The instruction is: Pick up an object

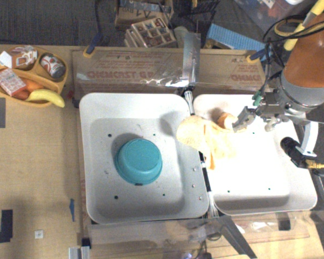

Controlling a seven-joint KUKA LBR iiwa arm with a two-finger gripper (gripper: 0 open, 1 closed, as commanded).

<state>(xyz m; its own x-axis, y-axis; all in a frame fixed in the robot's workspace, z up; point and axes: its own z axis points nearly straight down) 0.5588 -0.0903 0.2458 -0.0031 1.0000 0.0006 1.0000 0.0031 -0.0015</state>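
1. Camera view recorded from above: two white bins side by side, the left bin [97,144] and the right bin [270,193], are seen on the bench.
2. The arm [308,63], grey with an orange band, is seen reaching in over the right bin's far right corner.
3. A teal bowl [139,161] is noted upside down near the middle of the left bin, well apart from the gripper.
4. A pale yellow cloth [202,136] is seen draped across the divider between the bins, most of it in the right bin.
5. A small orange object [224,118] is noted at the cloth's far edge; its kind cannot be told.
6. The gripper [242,122] is seen just beside the orange object, to its right. Whether its fingers are spread or closed cannot be told, and nothing is seen held.
7. Judgement: the orange object is taken as the likely target. The fingers should be centred over it before closing, and cloth folds should be kept out of the grasp.
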